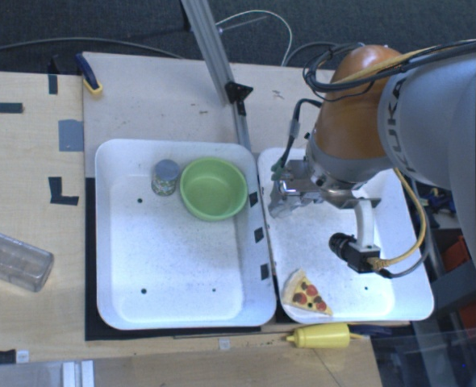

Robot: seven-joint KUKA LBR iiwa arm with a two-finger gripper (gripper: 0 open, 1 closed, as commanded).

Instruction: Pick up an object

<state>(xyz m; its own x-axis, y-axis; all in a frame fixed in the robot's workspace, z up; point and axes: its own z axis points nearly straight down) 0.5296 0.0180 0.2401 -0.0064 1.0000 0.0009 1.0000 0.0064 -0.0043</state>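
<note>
- Pizza slice toy (pixel 306 292) seen flat in the right bin (pixel 407 297), near its front-left corner, untouched.
- Gripper (pixel 285 201) held over the same bin's left rear part, beside the divide; well apart from the slice. Fingers too blurred for their spread to be told; nothing seen between them.
- Arm (pixel 359 119) reaching in from the right, orange band uppermost, wrist bent downward.
- Left bin (pixel 117 297): green bowl (pixel 214 188) upright at the rear, small can (pixel 165 176) just beside it on the left.
- Yellow bottle (pixel 320 336) lying on the bench by the right bin's front edge.
</note>
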